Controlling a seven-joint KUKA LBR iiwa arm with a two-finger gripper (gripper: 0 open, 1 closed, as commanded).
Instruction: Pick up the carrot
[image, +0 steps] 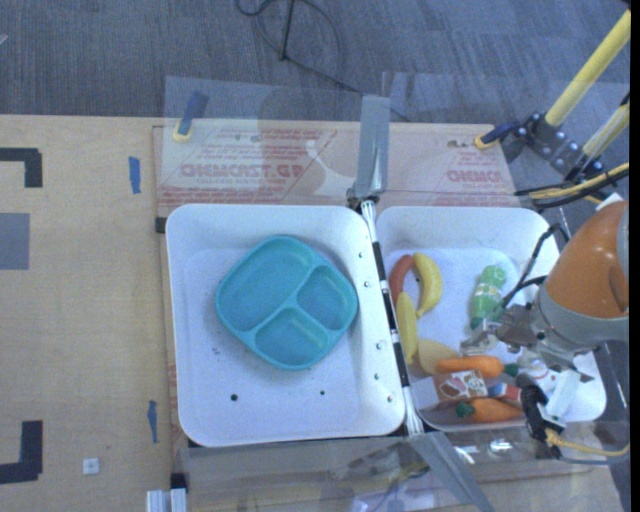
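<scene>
- A carrot (478, 366) is being kept beside the pincer (510, 335) in the right bin (455, 222).
- Whether the pincer is clenched or released cannot be told.
- A teal plate (287, 301) is being carried by the left bin (190, 330).

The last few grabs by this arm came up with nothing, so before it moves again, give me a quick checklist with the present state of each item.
1. Carrot in view in the right bin: ok; a second orange piece lies just above it.
2. Tool over the right bin: ok.
3. Tool directly over the carrot: not ok, it sits higher in the picture.
4. Carrot free of neighbours: not ok, a small packet and a green piece crowd it.
5. Tool open or shut: cannot tell.
6. Blue plate out of the way in the left bin: ok.
</scene>
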